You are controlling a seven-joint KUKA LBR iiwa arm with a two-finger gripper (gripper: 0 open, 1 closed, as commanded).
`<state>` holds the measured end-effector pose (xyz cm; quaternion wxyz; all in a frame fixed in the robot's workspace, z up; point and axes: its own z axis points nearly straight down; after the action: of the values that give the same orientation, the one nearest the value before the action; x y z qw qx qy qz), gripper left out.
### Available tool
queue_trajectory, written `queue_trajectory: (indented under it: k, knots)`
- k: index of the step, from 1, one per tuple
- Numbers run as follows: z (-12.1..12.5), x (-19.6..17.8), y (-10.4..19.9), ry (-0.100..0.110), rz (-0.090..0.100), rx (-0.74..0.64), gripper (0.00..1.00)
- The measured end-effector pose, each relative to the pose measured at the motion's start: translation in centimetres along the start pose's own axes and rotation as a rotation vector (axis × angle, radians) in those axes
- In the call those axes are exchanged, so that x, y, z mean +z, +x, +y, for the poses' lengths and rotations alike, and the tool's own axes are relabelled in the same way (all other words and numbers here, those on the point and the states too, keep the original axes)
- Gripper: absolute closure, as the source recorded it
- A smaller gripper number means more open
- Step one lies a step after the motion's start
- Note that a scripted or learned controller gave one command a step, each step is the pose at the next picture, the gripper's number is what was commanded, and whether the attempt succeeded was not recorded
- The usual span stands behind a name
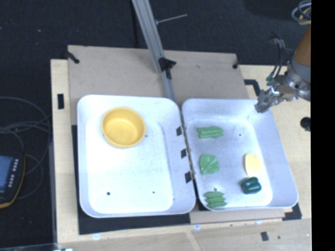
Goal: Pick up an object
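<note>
The right bin (230, 114) holds several small things: a green ridged piece (210, 132) near its top left, a green leaf-shaped piece (209, 164) in the middle, another green ridged piece (214, 198) at the front, a pale yellow piece (252, 164) and a dark green block (250, 185) on the right. My gripper (263, 102) hangs over the far right corner of that bin, well away from all of them, with nothing in it.
The left bin (125, 192) holds a yellow bowl (123, 127) in its far left part. A grey metal post (151, 33) slants up from between the bins' far edges. The arm's wrist (298, 72) sits at the right edge.
</note>
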<state>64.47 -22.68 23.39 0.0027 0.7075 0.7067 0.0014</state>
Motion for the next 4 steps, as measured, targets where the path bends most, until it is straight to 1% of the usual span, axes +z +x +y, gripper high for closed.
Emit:
queue_trajectory:
  k: [1, 2, 3, 4]
  knots:
    - [0.0, -0.6, 0.0, 0.005, 0.002, -0.001, 1.0]
    - [-0.1, 0.3, 5.4, 0.005, 0.002, -0.004, 1.0]
    - [0.4, 0.0, 11.6, 0.005, 0.003, -0.006, 1.0]
    - [0.4, -1.2, 16.9, 0.004, 0.003, -0.005, 1.0]
